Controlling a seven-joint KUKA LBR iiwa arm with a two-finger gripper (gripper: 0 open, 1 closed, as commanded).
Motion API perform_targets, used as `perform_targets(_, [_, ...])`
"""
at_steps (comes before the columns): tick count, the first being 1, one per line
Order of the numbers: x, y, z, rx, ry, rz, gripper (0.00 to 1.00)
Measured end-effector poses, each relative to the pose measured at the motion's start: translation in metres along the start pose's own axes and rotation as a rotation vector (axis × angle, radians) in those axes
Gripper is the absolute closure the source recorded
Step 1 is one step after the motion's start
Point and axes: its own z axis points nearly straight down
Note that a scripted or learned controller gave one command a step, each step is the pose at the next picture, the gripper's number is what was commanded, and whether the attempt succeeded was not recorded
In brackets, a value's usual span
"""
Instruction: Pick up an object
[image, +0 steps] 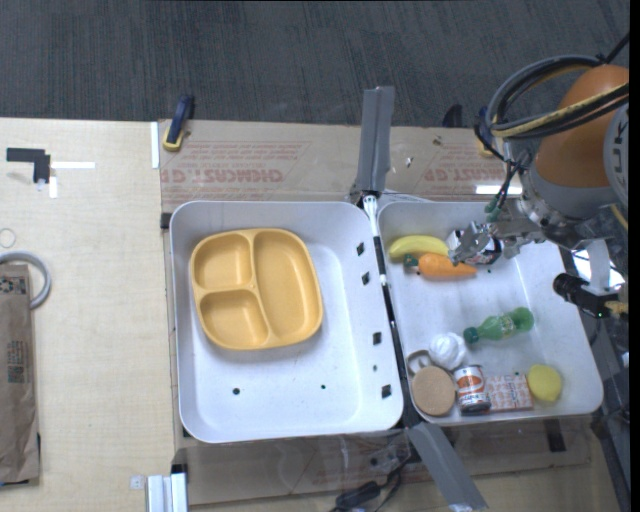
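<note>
So the arm comes in from the right w/ its orange band up top, and the pincer is down low in the right bin, back half of it, right next to the carrot. Can't tell if the pincer's tips are apart or together, too much clutter and cable around it, and nothing is visibly between them.

Stuff in the right bin: a banana near the back left corner, w/ the orange carrot just in front of it, pretty much touching. The carrot's right end sits just beside the pincer. Further toward the front there's a green bottle lying on its side, mid bin. Left of that, a small white thing, can't make out what it is. In the front row: a round brown disc at the left corner, a little can w/ a red label beside it, a flat pinkish packet next to that, and a yellow lemon at the right end.

Left bin has a yellow divided plate, 3 compartments, sitting in the back left part.

Both bins sit side by side on the surface. There's a brown paper bag at the far left edge of it.
</note>
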Motion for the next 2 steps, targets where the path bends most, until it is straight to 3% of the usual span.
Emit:
perform_targets(1, [0.0335,0.0146,0.0816,-0.003,-0.001,-0.164,0.00])
perform_targets(2, [0.0319,0.0144,0.0724,-0.002,-0.001,-0.160,1.00])
